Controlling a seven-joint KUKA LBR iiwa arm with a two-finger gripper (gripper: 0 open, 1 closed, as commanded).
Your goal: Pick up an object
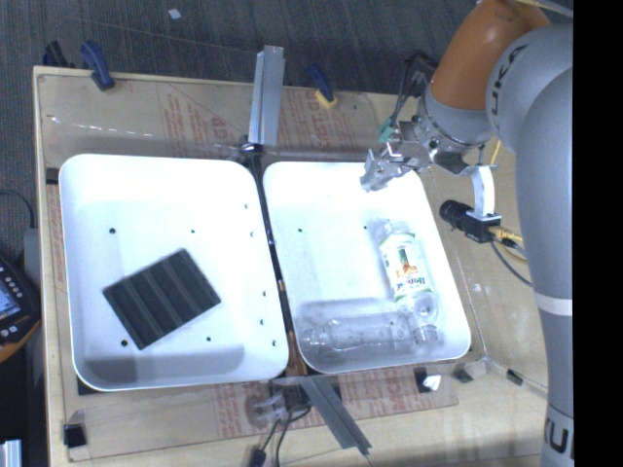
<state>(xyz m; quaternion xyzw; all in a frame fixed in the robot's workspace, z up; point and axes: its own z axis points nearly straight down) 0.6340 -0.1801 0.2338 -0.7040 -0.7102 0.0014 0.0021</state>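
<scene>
On the bench (58, 115) sat two shallow white bins side by side, and the grey arm (545, 163) with its orange band reached in from the right. Across the left bin (88, 183) lay a dark ribbed rectangular pad (161, 297), turned at a slant, well apart from everything else. Near the front wall of the right bin (321, 193) rested a clear plastic bottle (360, 330) on its side, see-through and pale against the white floor. Just beside it, toward the right wall, lay a smaller clear bottle (404, 266) with a white label bearing orange and green marks, its lower end close to the larger bottle's end. Above the back right corner of that bin hung the gripper (378, 175), with nothing visibly held between its fingers; how far apart they stood I could not tell.
</scene>
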